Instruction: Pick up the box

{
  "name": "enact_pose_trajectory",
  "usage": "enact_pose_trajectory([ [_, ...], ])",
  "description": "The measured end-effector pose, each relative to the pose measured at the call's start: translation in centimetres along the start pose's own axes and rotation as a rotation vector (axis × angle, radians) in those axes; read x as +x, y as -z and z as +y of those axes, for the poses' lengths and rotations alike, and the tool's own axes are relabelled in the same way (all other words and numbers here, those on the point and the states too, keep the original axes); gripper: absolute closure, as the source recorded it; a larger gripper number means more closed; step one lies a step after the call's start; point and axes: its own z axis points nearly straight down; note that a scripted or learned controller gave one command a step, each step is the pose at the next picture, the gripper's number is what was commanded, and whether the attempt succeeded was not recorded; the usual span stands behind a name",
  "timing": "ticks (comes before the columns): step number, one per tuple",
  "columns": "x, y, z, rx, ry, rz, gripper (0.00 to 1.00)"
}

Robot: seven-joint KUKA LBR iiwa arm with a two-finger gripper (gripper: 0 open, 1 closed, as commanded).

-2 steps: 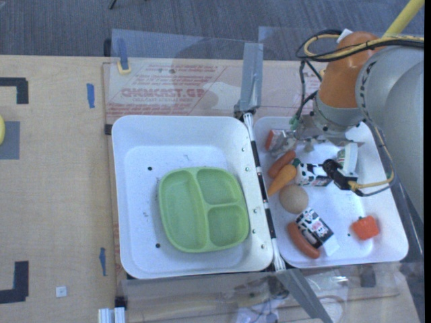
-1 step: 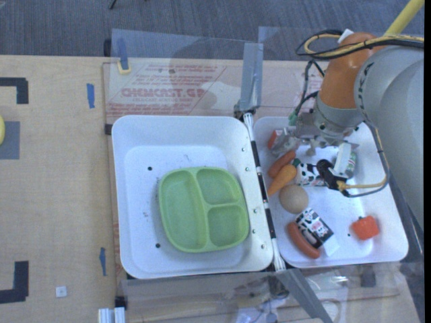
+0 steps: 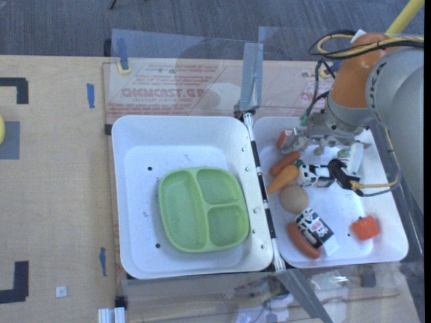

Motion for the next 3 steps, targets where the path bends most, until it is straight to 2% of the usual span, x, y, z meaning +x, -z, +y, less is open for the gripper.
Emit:
enact_pose_trajectory([
  [1, 2.69, 0.06, -0.06, 0.0, 0.023, -0.004, 0.0],
  [2, 2.81, 0.83, -0.06, 0.005, 0.024, 0.0, 1.0],
  [3, 2.85, 0.85, -0.03, 0.004, 0.025, 0.0, 0.0],
])
